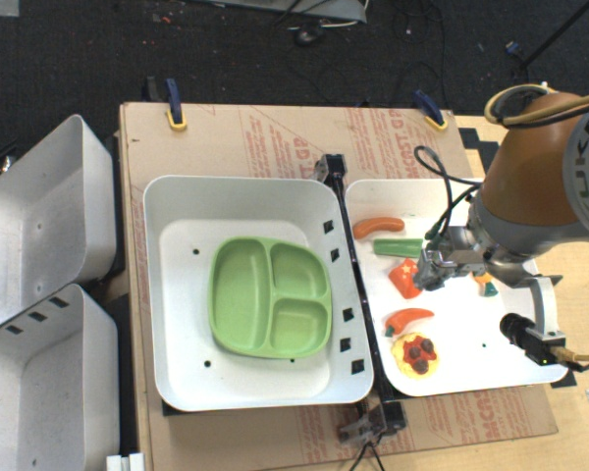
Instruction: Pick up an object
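Pincer (430, 271) over orange block (404, 279), green tray (270, 298) left

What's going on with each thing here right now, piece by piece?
Green tray: lying flat in the left bin, nothing on it.
Hot dog: lying loose in the right bin.
Green piece: lying loose below the hot dog.
Orange-red block: on the bin floor, right at the tool.
Red pepper: lying loose.
Pizza toy: lying flat.
Tool: low over the right bin, beside the block.
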Motion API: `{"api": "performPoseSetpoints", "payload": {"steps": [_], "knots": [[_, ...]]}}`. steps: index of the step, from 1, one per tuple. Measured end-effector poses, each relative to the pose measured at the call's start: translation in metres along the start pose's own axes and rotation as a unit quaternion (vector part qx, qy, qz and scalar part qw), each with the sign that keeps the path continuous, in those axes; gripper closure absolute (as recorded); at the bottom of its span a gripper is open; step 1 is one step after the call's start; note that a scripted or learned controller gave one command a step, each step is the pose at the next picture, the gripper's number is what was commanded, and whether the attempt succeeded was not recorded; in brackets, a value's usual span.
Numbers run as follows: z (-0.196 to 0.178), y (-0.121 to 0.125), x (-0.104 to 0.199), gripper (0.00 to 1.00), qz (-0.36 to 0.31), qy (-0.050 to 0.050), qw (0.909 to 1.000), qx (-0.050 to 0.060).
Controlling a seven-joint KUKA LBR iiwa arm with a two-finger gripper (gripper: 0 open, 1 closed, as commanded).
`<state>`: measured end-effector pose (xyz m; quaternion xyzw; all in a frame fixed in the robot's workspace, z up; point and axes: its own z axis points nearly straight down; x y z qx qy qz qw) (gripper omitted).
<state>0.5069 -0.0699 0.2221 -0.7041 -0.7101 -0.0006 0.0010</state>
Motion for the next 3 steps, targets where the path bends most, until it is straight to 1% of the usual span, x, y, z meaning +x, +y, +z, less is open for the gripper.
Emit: {"api": "performPoseSetpoints", "payload": {"steps": [1,2,3], "knots": [[-0.008,0.005,0.046,1.0,0.001,-0.001,1.0,-0.001],[-0.002,0.015,0.092,1.0,0.001,-0.001,1.0,0.0],[-0.007,0.021,0.136,1.0,0.0,-0.001,1.0,-0.001]]}}
